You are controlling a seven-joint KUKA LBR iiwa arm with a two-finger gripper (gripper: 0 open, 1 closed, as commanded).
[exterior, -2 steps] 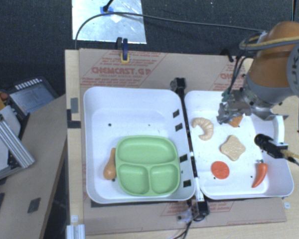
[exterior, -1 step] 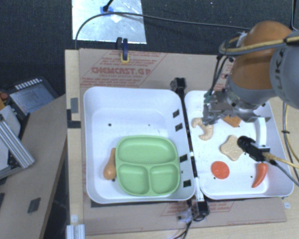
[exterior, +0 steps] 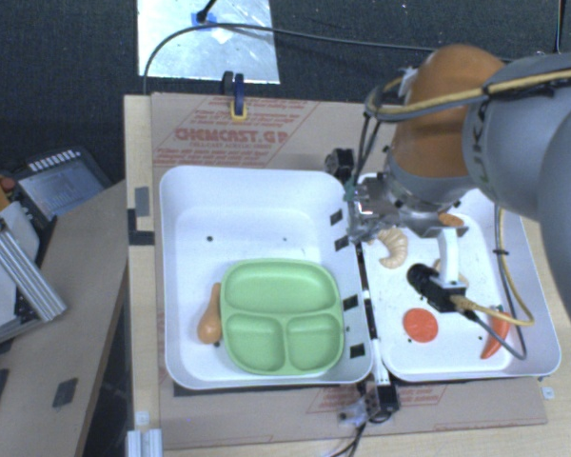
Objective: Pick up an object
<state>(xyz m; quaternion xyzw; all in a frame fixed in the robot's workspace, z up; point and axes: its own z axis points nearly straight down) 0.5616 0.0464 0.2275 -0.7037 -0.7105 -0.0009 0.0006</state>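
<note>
My gripper [exterior: 369,215] hangs low over the far left corner of the right bin [exterior: 528,355], close to the divider between the two bins. A beige curled piece like a croissant [exterior: 393,247] lies just below and to the right of it, very near or touching. A small orange piece [exterior: 451,220] peeks out from under the wrist. A flat red-orange disc [exterior: 420,324] lies near the front of the right bin, and an orange carrot-like piece [exterior: 495,339] lies at its front right. The arm covers much of the bin's far side.
The left bin [exterior: 186,198] bears a green divided plate [exterior: 282,314] at its front. A tan pear-shaped piece [exterior: 210,317] lies against the plate's left edge. Cardboard lies under both bins, and a grey box [exterior: 62,181] sits off the bench at left.
</note>
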